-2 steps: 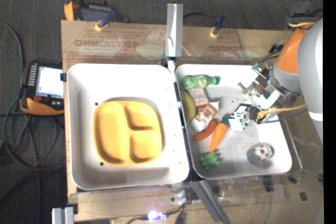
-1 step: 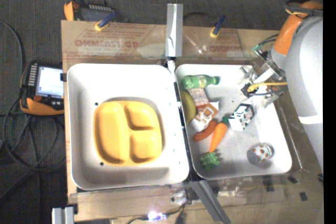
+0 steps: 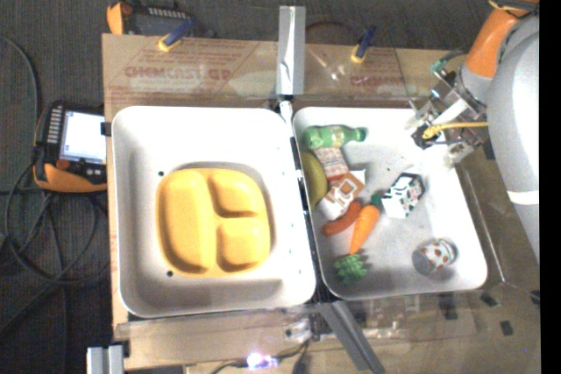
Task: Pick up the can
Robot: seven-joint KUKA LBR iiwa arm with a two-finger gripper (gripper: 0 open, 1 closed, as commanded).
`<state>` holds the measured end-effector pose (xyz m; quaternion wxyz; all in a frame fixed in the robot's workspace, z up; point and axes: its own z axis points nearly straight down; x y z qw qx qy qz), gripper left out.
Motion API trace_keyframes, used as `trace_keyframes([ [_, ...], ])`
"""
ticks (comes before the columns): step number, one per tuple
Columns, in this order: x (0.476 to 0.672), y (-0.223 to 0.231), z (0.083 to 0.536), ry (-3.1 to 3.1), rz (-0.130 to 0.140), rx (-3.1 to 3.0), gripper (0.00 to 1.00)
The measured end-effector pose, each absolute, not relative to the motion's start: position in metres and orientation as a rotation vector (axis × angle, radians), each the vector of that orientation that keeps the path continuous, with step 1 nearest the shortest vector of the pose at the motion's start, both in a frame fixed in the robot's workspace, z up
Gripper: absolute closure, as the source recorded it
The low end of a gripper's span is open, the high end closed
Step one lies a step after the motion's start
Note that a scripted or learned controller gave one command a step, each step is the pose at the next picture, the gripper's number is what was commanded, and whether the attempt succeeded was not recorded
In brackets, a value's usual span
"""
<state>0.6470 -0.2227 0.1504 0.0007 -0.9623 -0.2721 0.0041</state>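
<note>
The can [image 3: 436, 256] is short, silvery with red and white marks, and rests near the front right corner of the right bin [image 3: 473, 276]. My gripper [image 3: 427, 120] hangs over the far right corner of that bin, well behind the can and apart from it. Nothing shows between it and the bin floor below.
In the right bin lie a green bottle [image 3: 334, 137], a banana [image 3: 312, 175], a small carton [image 3: 340, 187], a carrot [image 3: 365, 225], a red sausage [image 3: 340, 221], a green broccoli piece [image 3: 351, 267] and a black-and-white box [image 3: 402, 194]. A yellow divided tray [image 3: 216, 217] sits in the left bin [image 3: 131, 188].
</note>
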Motion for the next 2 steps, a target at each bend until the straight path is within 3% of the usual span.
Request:
trace_keyframes([
  [1, 0.572, -0.208, 0.091, -0.981, -0.023, -2.964, 0.00],
  [2, 0.621, -0.213, 0.101, -0.891, 0.006, -2.994, 0.00],
])
